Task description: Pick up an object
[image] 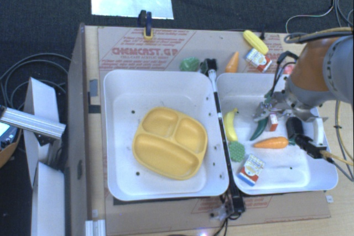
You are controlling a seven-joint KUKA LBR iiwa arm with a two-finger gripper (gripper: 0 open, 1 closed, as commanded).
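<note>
Gripper (pixel 267 114) low in the right bin (pixel 321 179), grip state unclear; carrot (pixel 271 143) at its 6 o'clock

Bench (pixel 144 44) bears two white bins (pixel 119 135), side by side.

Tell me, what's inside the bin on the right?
The right bin holds a banana, green pepper, carrot, green round piece and small carton. The hand covers whatever lies beneath it.

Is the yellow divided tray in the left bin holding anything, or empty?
Empty. The yellow divided tray lies flat in the left bin, and all its compartments show bare yellow.
</note>
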